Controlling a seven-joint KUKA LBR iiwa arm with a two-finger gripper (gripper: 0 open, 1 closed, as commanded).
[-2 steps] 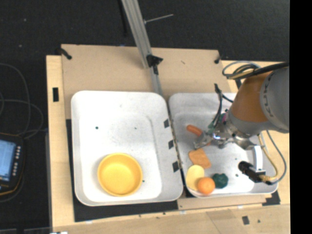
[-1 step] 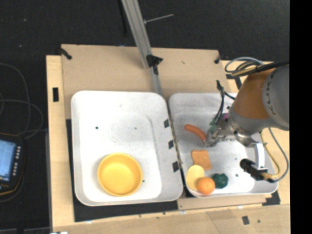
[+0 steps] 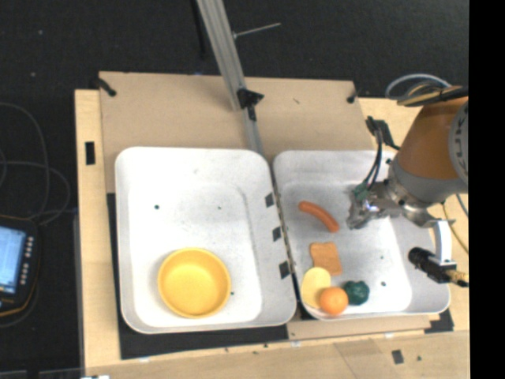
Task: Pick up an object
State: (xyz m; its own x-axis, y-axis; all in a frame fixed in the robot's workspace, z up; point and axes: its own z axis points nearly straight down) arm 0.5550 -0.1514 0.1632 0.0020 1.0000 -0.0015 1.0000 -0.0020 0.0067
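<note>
Pincer (image 3: 361, 214) low over the right bin (image 3: 394, 290), just right of the sausage (image 3: 319, 215). Cannot tell how far it is open; nothing visibly held. Sausage lies alone, slanted. Best approach: align across its short axis, descend fully. The cluster at the front — orange (image 3: 334, 300), yellow piece (image 3: 316, 281) — looks harder.

Grey arm (image 3: 430, 160) reaching leftward, tool (image 3: 359, 212) lowered

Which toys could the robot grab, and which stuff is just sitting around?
Could grab, right bin: hot dog, toast piece, pale yellow piece, orange, dark green piece, near the end effector. Also the yellow bowl.

Just sitting: left bin, metal pole, handheld screen.
</note>
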